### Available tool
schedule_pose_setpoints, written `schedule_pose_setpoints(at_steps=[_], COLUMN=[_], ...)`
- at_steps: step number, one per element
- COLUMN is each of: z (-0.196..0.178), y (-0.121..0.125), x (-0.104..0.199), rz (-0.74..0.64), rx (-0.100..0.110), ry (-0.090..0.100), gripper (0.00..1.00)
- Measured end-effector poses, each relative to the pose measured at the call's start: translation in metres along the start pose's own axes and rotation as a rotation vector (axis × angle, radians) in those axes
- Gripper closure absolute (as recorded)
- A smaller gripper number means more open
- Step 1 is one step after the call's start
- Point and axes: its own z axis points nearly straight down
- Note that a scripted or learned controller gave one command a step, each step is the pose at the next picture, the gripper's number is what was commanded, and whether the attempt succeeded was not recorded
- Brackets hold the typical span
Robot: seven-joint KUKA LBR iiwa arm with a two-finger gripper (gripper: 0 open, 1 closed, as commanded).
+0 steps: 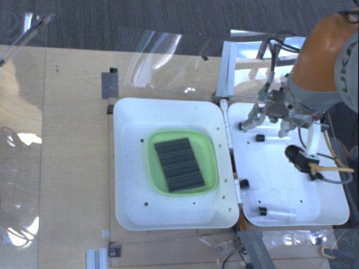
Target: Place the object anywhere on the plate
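One dark ridged block [179, 164] lies on one green plate [210, 167]; fingers' [263, 119] state unclear.

Light was bright and even, falling from above. The left bin [126, 167] served as landmark: its white floor was nearly washed out, with only a soft grey shadow inside its rim around the green plate [208, 161]. Left of that bin, pale glare patches lay on the wooden bench [67, 150], and behind it a clear sheet [154, 52] threw streaky reflections. Right of it, the arm [328, 55] looked slightly soft. Detail elsewhere stayed fairly sharp.
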Motion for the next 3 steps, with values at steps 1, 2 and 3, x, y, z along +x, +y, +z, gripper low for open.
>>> schedule_pose_setpoints(at_steps=[1,2,3], z=[-0.039,0.014,0.028], y=[0.033,0.003,-0.056], x=[0.049,0.024,0.075], rz=[0.098,0.133,0.227], rx=[-0.005,0.003,0.004], ry=[0.0,-0.002,-0.001], gripper=[0.0,0.0,0.0])
